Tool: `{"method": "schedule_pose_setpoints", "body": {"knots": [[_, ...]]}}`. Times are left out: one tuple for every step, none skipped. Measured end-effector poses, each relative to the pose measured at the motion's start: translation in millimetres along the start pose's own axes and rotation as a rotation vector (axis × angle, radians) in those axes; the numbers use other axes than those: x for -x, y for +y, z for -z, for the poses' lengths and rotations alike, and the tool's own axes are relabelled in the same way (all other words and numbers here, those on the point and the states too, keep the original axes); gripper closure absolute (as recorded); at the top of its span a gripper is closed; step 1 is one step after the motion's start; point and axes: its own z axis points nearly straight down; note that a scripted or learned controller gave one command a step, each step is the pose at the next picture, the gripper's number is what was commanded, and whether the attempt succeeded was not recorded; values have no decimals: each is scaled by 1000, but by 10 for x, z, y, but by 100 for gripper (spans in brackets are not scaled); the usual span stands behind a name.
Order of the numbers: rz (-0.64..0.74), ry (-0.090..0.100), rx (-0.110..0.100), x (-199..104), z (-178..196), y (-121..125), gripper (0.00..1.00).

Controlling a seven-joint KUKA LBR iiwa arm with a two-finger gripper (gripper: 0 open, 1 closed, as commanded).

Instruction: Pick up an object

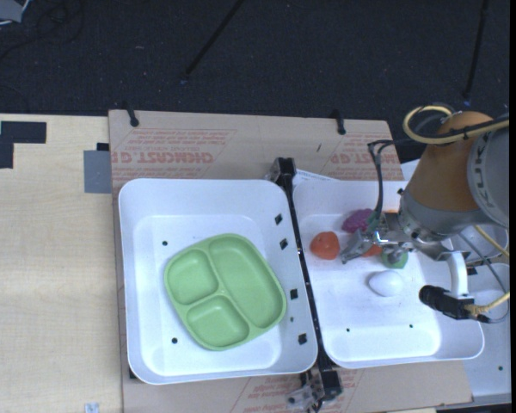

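The end effector (367, 248) sits low in the right bin (396, 338), its metal fingers pointing toward the divider between the two bins; whether they are spread or closed cannot be told from this slanted view, and nothing is visibly caught between them. Just beyond the tips, on the divider side, lies a small orange-red ball (325, 245) — close to the fingers, though contact is not clear. Just behind and above the end effector, toward the back wall of the bin, rests a purple object (358, 221), partly hidden by the cable that runs down to the wrist. On the near side, just below the wrist, a white egg-shaped object (384, 283) lies on the bin floor, and a bit of green object (396, 259) shows between it and the wrist housing, mostly covered. Behind the end effector rises the grey arm with its orange band (443, 166), reaching in from the right. Across the divider, well apart from the end effector, the left bin (142, 231) holds a green divided plate (225, 291) with three compartments, lying flat and turned at an angle. Both bins rest on cardboard (198, 144) laid over the pale wooden counter (43, 274).
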Motion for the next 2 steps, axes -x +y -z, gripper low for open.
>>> {"method": "schedule_pose_setpoints", "body": {"knots": [[-2, -1, 4, -10, -518, 0, 0], [-5, -1, 4, 2, -391, 1, 100]]}}
